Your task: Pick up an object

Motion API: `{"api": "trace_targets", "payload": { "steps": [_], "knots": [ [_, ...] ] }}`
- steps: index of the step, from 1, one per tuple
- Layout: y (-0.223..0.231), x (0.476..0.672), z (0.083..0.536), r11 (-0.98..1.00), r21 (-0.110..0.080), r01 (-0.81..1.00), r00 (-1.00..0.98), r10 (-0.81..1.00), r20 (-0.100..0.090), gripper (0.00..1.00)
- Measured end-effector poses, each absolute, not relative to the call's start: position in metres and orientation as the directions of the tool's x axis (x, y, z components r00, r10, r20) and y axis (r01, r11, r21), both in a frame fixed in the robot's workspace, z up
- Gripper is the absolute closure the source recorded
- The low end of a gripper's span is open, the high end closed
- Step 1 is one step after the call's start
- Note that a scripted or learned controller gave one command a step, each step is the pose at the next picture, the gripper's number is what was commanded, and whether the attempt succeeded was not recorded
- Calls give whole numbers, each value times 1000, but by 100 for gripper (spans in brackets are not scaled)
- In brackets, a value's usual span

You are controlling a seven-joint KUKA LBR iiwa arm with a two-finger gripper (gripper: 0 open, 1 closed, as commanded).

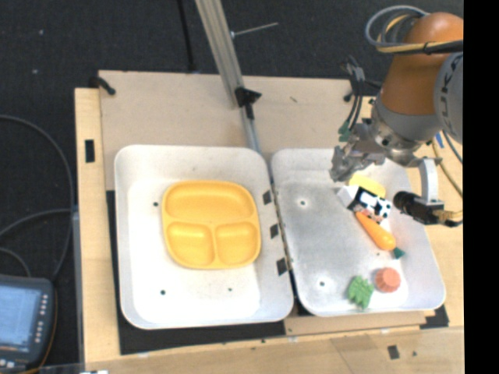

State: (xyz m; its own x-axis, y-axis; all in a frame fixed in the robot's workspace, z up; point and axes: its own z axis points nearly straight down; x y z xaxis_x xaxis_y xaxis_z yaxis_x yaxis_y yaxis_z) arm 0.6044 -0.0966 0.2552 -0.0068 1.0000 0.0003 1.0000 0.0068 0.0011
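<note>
Two shallow white bins sit side by side on the worktop (179, 107). The left bin (132, 178) carries a yellow divided plate (210, 223) with three compartments, lying flat near its middle. The right bin (312, 232) holds the small things: a yellow block (369, 187) at the upper right, a black-and-white toy (374, 204) touching its lower edge, an orange carrot (375, 231) slanting down from that toy with a green tip at its lower end, a round pinkish-red piece (387, 280) near the bottom right corner, and a green leafy piece (360, 291) just beside it on the left.

The arm (417, 68) comes in from the right, its orange band cut off by the frame's edge. Its gripper (347, 164) hangs over the upper part of the right bin, just above and to the left of the yellow block. The fingers are a dark, blurred mass from this angle, and whether they are spread or closed cannot be told; nothing can be seen between them. What kind of toy the black-and-white one is stays hard to make out, since it is small and partly overlaps the block.

A grey metal post (222, 41) slants up from between the bins and runs out of the top of the frame. A screen (22, 318) at the lower left is cropped by the frame.
</note>
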Motion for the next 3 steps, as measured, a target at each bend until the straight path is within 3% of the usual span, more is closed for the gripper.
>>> {"api": "trace_targets", "payload": {
  "steps": [2,3],
  "knots": [
    [-4,606,245,6,1,1000,-6,1000,1,100],
    [44,617,253,7,2,1000,-7,1000,1,100]
  ]
}}
